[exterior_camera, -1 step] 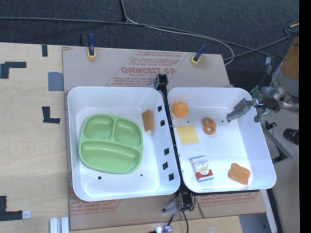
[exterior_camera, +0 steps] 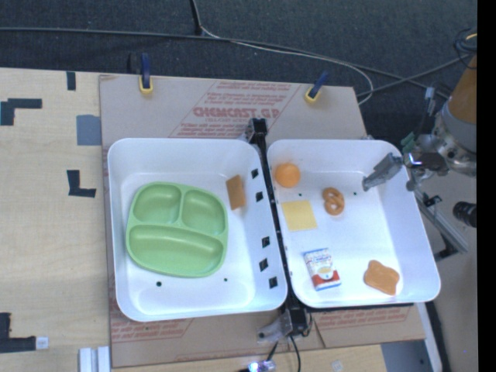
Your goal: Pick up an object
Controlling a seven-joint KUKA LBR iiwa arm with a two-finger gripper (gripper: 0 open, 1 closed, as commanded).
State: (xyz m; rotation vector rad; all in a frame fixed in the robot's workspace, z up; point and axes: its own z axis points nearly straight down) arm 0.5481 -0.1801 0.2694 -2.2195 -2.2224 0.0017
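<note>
The arm [exterior_camera: 457, 122] is reaching in over the right bin's [exterior_camera: 403, 208] far right rim, gripper [exterior_camera: 387, 170] fingers spreading apart, holding nothing.

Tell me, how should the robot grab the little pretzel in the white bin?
Probably from straight above, with the fingers closing across the outer edges of the pretzel. It lies flat on the floor of the right bin, well apart from the orange ball and the yellow square, so there seems to be room on each side.
</note>
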